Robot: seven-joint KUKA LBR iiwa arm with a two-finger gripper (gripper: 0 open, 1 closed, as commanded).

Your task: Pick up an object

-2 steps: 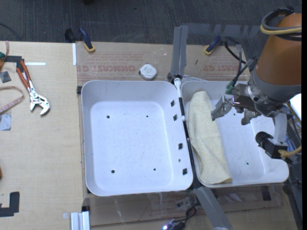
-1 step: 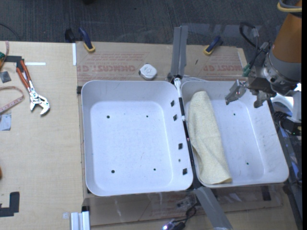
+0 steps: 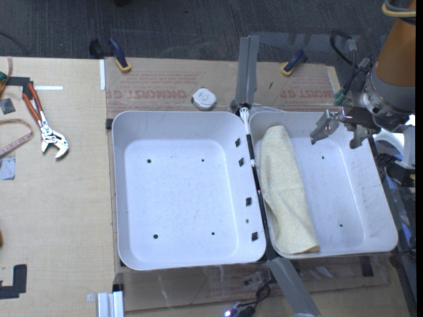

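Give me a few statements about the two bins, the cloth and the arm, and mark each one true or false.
1. The cream cloth lies in the right bin. True.
2. The cloth sits against that bin's right wall. False: it lies along the left wall, beside the divider between the bins.
3. The gripper holds the cloth. False: its open jaws hang over the bin's far right corner, apart from the cloth, with nothing between them.
4. A wrench lies on the bench to the left of the left bin. True.
5. The cloth is crumpled into a ball. False: it is folded into a long strip running from the far side to the near side.
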